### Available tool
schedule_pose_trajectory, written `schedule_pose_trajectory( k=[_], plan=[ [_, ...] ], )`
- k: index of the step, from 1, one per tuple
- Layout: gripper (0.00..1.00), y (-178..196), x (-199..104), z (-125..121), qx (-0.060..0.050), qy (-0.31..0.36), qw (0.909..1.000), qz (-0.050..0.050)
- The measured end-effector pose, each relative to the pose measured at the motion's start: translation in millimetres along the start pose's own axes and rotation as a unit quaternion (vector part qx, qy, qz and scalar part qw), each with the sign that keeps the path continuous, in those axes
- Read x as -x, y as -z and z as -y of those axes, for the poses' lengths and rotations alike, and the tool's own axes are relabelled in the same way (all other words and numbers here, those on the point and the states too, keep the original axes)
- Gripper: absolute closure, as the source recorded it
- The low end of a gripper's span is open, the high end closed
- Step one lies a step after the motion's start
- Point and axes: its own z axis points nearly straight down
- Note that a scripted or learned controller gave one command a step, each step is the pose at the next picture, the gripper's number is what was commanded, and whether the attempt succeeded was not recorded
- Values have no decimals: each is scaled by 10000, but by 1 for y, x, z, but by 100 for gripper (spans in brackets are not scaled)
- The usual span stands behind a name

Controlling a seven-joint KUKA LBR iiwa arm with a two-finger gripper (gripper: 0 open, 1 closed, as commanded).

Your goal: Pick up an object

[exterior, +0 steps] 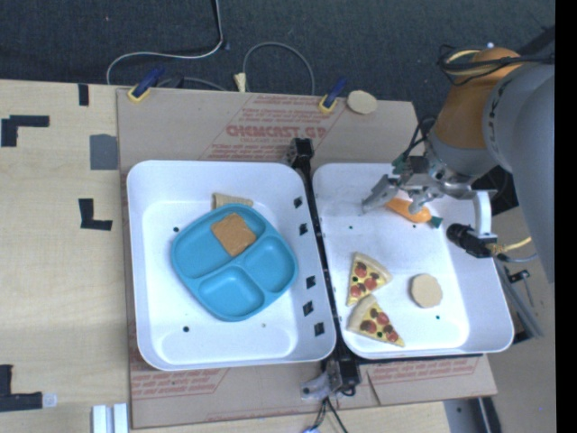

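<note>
My gripper [401, 204] hangs low over the back of the right bin [469, 332], open, its fingers spread left and right. An orange piece [410, 211] lies on the bin floor just under and between them, and I see no grip on it. Nearer the front of this bin are two pizza slices [368, 276] [374, 321] and a round tan biscuit [425, 290].
The left bin [153, 332] holds a blue divided plate [230, 282] with a brown toast square [234, 233] on it. A tan slice [227, 201] pokes out behind the plate. A small tan disc [361, 102] lies on the cardboard behind the bins. A black divider [311, 233] separates the bins.
</note>
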Motion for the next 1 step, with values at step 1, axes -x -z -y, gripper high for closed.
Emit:
schedule_pose_trajectory(
  k=[1],
  plan=[
    [0,-47,43,-38,35,-11,10000,17]
  ],
)
